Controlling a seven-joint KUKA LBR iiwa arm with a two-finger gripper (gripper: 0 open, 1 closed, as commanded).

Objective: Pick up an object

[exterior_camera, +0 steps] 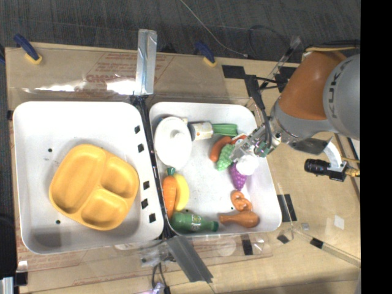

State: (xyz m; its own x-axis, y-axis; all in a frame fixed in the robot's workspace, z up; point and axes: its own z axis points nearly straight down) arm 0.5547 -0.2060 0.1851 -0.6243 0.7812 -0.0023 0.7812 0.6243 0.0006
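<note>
My gripper (247, 150) hangs low over the right side of the right bin (208, 192), reaching in from the right. Directly beneath and beside it lie a bunch of green grapes (224, 158), a purple grape bunch (237, 177) and an orange carrot (217, 146). A small white piece (248, 164) sits at the gripper's tip, touching the purple grapes. The arm's grey wrist and orange band (306, 94) cover the bin's right rim.
The right bin also holds a white bowl (171, 138), a small bottle (201, 130), a cucumber (225, 128), a banana (182, 192), a second carrot (169, 192), a green bottle (193, 223), a drumstick (240, 218) and a pretzel (240, 199). A yellow divided plate (93, 185) lies in the left bin.
</note>
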